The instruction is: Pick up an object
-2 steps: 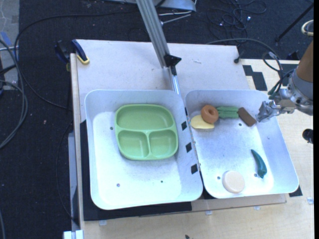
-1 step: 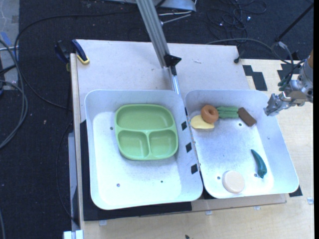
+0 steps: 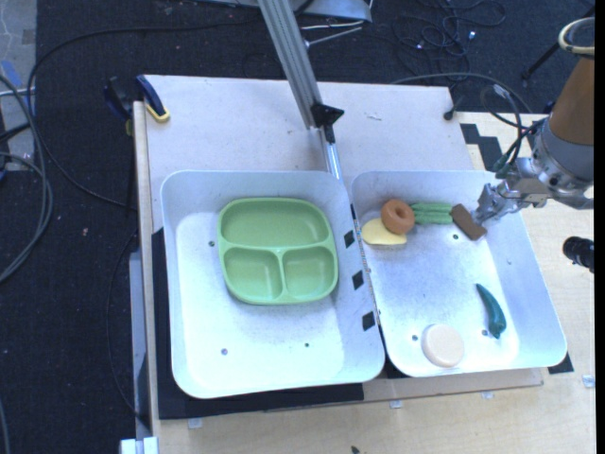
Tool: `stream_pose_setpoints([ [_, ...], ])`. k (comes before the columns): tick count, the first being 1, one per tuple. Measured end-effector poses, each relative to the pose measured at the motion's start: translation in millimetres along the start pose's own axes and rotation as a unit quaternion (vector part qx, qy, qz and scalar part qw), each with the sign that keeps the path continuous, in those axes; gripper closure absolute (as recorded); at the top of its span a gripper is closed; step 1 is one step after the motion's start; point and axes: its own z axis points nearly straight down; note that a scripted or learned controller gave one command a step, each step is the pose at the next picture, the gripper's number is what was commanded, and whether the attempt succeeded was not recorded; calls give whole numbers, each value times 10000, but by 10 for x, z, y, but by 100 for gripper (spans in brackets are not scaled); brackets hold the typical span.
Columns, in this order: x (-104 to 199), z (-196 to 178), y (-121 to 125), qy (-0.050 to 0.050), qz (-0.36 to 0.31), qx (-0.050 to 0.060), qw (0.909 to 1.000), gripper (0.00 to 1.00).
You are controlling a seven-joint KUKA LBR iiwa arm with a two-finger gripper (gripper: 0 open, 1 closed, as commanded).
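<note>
One brown block [image 3: 467,222] lies slanted, upper-left to lower-right, beside hand [image 3: 493,203].

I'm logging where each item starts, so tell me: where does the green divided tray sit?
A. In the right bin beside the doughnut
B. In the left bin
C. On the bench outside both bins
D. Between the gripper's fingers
B: the green divided tray lies flat inside the left bin, while the doughnut and the other small items are in the right bin.
</note>
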Motion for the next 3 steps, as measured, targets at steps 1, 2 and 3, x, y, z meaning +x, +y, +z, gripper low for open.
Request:
stream_pose_setpoints([
  [1, 587, -71, 21, 3, -8, -8, 10000, 100],
  [2, 1150, 71, 43, 3, -8, 3, 10000, 100],
  [3, 1733, 65, -46, 0, -8, -1, 10000, 100],
])
